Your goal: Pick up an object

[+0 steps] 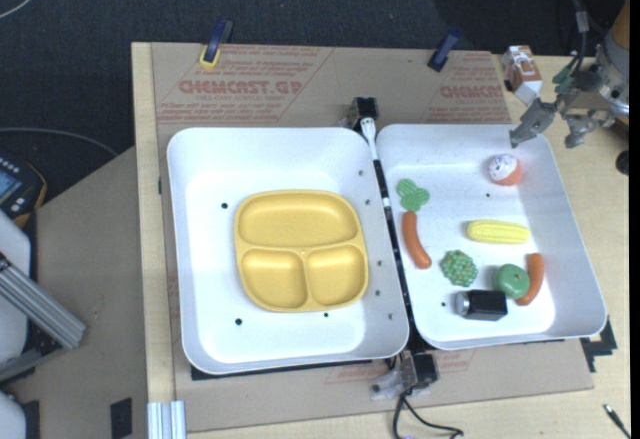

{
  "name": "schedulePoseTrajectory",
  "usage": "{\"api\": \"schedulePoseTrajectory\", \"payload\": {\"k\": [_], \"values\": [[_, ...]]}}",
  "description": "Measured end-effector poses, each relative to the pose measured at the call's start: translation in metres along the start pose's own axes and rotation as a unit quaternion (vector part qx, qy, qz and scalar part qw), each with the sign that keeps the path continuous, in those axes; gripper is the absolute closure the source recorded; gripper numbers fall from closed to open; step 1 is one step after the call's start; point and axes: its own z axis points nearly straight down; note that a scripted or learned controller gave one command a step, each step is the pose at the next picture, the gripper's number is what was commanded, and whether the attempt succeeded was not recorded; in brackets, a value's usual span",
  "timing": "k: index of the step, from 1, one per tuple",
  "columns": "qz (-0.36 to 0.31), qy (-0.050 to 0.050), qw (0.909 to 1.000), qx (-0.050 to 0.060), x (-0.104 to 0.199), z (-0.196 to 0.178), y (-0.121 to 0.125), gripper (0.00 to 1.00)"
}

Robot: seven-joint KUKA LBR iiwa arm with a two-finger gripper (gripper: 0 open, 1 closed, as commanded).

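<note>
My gripper (548, 133) hangs over the far right corner of the right bin (566, 195), its two fingers spread open with nothing between them. Just below it and to the left lies a small white and orange round object (503, 168). Further down the bin are a yellow corn cob (497, 232), a green leafy piece (411, 194), a red sausage (416, 240), a broccoli head (459, 268), a green round fruit (513, 279), an orange sausage (535, 276) and a black box (482, 304).
The left bin (200, 227) holds a yellow divided plate (300, 249). A black clip (366, 114) sits at the far end of the seam between the bins. A small carton (520, 68) stands on the bench behind the right bin.
</note>
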Motion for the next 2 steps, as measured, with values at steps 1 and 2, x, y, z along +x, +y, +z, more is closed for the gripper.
{"api": "schedulePoseTrajectory", "payload": {"k": [1, 2], "values": [[-0.002, -0.002, 1.0000, -0.007, 0.001, -0.009, 0.003, 0.00], [-0.002, -0.001, 1.0000, -0.004, 0.009, 0.049, -0.001, 0.00]]}}
